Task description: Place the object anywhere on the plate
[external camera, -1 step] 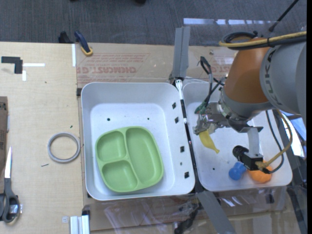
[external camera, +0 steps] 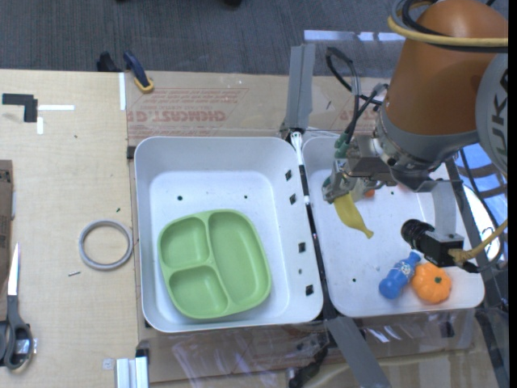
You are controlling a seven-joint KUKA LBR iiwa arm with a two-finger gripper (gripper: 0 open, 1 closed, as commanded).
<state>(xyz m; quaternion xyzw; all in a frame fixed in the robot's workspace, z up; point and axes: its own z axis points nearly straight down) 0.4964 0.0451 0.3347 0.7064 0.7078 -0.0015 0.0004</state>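
Note:
A green divided plate (external camera: 214, 263) lies in the left bin (external camera: 153, 176), toward its front. My gripper (external camera: 346, 189) hangs over the left part of the right bin (external camera: 355, 285), shut on a yellow banana (external camera: 354, 214) whose upper end sits between the fingers. The banana dangles down and to the right, above the bin floor. The plate is well to the left of the gripper, across the wall between the bins.
A blue bottle-shaped toy (external camera: 399, 276) and an orange pumpkin toy (external camera: 431, 284) lie at the right bin's front right, next to a black camera mount (external camera: 426, 241). A tape ring (external camera: 106, 243) and scissors (external camera: 14, 330) lie on the bench at left.

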